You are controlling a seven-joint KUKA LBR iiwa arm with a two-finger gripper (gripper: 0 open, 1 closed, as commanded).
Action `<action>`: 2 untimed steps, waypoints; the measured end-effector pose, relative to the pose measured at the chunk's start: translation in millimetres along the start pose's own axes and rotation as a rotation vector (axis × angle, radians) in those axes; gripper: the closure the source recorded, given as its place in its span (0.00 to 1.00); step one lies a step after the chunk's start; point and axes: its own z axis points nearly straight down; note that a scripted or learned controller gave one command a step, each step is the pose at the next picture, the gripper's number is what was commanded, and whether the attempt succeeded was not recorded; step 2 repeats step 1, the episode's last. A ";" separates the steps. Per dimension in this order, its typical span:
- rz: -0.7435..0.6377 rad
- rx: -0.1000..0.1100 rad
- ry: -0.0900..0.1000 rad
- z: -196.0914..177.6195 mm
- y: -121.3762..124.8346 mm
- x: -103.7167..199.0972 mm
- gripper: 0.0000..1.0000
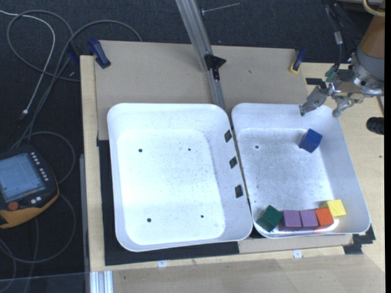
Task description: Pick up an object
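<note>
Gripper (322, 105): two grey metal fingers, seen spread apart with a clear gap and nothing between them, poised over the far right corner of the right bin (348, 170), near its rim. Blue cube (310, 140): the nearest candidate for picking, found in the bin's upper part, a little nearer the camera than the open jaws and slightly to their left; it is judged that a short travel toward the camera and a descent would bring the fingers over it. The cube is compact, with no long axis to speak of, and is turned at a slant to the bin walls; its faces appear smooth and hard, probably painted wood or plastic. Further stock: a row of blocks packed against the near wall, well apart from the gripper, namely a green block (269, 217), a purple block (292, 219), a second purplish block beside it, an orange block (324, 217) and a yellow block (336, 208), touching or nearly so. Right bin: shallow, white, rounded at the corners, floor speckled with dark flecks. Left bin (122, 163): same make, same speckling.
</note>
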 end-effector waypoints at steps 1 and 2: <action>0.002 0.005 0.001 134.7 9.2 -24.9 0.00; 0.002 0.005 0.001 134.7 9.2 -24.9 0.00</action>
